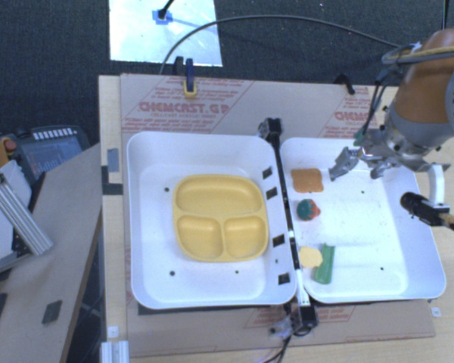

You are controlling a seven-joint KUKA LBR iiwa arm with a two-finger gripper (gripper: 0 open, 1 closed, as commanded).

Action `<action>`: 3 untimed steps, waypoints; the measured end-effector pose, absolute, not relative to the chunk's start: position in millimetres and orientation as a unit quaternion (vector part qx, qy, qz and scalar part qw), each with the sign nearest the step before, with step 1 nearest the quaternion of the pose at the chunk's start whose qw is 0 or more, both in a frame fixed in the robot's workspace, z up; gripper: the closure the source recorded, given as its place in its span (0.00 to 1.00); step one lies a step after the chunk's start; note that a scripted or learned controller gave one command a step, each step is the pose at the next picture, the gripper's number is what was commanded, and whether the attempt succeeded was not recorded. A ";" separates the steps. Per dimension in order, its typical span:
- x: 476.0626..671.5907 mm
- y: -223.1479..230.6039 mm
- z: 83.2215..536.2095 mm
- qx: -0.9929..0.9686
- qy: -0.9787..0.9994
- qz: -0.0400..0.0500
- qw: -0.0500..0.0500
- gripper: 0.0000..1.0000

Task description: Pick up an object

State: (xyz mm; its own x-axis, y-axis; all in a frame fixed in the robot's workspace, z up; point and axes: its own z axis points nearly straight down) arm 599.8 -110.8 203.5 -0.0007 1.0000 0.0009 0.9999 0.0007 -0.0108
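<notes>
Gripper [361,165] hanging open-fingered over right bin [378,278], holding nothing, near far rim; toast [307,180] just beside, bare floor behind.

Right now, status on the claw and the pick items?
Claw open, holding nothing, over right bin. Orange piece nearest, untouched. Green-red ball, yellow piece, green block lie apart. Path unobstructed.
</notes>
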 end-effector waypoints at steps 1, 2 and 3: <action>602.5 -110.6 210.0 -0.706 -0.708 0.000 0.000 0.00; 604.5 -110.1 168.9 -0.707 -0.708 0.000 0.000 0.00; 614.9 -109.8 120.3 -0.706 -0.708 0.000 0.000 0.00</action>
